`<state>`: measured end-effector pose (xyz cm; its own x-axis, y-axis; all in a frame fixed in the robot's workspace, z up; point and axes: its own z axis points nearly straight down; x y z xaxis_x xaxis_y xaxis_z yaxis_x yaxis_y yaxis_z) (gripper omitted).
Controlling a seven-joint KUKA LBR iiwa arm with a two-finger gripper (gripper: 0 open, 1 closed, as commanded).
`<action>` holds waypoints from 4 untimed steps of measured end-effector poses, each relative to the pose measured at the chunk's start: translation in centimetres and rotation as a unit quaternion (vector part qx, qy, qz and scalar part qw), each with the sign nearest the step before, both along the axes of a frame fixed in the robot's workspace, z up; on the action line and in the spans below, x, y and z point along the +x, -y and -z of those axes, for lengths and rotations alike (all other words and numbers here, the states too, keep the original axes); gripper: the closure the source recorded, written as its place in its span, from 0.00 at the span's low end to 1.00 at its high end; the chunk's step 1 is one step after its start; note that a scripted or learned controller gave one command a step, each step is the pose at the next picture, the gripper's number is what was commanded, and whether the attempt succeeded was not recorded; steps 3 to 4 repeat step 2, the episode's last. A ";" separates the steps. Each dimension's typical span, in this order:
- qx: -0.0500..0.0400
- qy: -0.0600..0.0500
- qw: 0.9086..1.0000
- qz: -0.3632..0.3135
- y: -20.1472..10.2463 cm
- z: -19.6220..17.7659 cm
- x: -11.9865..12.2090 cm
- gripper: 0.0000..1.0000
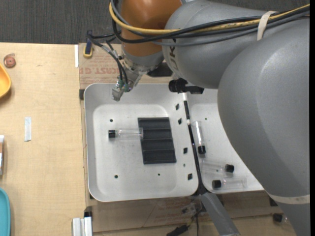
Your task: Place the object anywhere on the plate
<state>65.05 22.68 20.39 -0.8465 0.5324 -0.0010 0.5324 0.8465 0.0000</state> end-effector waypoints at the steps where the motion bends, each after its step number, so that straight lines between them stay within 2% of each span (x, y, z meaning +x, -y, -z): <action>1: 0.000 0.001 0.999 -0.054 0.0 -7.4 -4.0 1.00; 2: 0.000 0.000 0.996 -0.088 0.0 -4.5 -6.6 1.00; 4: 0.000 0.000 0.996 -0.088 0.0 -4.5 -6.6 1.00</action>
